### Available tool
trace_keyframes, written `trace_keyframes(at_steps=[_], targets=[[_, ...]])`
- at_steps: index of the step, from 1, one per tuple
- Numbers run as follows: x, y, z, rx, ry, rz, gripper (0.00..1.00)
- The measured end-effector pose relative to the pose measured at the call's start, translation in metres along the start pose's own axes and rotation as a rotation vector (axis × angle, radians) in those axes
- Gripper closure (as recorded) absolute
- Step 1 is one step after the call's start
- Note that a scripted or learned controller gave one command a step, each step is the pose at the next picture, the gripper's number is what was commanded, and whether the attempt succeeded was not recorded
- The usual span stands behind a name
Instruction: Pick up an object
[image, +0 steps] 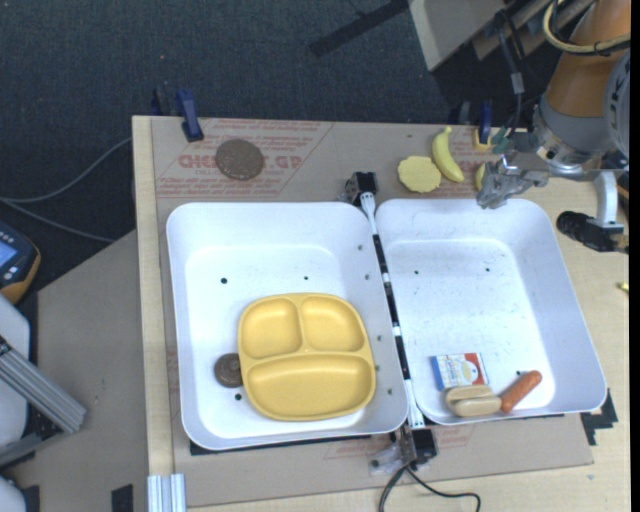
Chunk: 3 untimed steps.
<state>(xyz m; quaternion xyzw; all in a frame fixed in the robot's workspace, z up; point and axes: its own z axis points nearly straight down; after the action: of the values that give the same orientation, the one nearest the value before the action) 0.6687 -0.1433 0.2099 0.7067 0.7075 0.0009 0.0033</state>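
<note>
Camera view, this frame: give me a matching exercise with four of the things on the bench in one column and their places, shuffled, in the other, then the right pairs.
Things:
1. yellow divided plate
2. banana
3. hot dog sausage
4. small blue and white box

Places:
A. on the cardboard beyond the bins, near the gripper
B. in the left bin, towards its near edge
C. in the right bin, at its near right corner
D. in the right bin, just behind the bread roll

Pairs: 1-B, 2-A, 3-C, 4-D
</note>
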Motion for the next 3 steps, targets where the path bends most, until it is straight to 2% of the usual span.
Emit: trace_keyframes(at_steps=[1,2,3], targets=[[-0.041,-0.093,-0.018,0.011,0.003,0.009,1.0],[-0.037,0.002,-0.043,-0.005,0.0,-0.003,1.0],[-0.038,-0.014,-0.007,0.01,0.004,0.002,1.0]])
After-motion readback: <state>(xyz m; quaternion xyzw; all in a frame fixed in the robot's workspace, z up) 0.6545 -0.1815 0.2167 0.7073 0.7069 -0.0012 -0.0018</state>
